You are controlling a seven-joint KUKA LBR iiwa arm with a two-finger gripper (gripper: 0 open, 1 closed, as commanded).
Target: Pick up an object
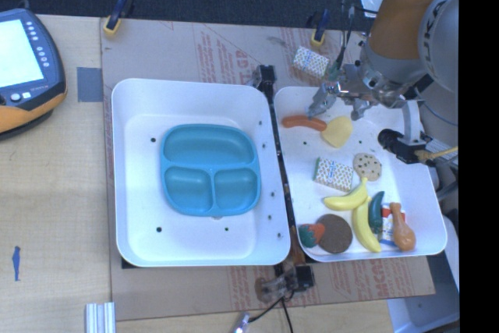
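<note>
My gripper (340,100) hangs over the far end of the right bin (430,185), its two fingers spread open with nothing between them. Just below the fingers lie a red sausage (303,122) and a pale yellow wedge (337,131). Nearer the front of that bin are a white patterned packet (334,174), a cookie (366,164), two yellow bananas (357,208), a brown disc (334,233), a small red and green piece (310,233), a green item (376,210) and an orange drumstick (401,227).
The left bin (136,168) holds a blue divided plate (210,169). A second patterned packet (311,61) lies on the cardboard behind the right bin. A tablet-like pendant (23,66) rests at the far left. Clamps sit at the back edge.
</note>
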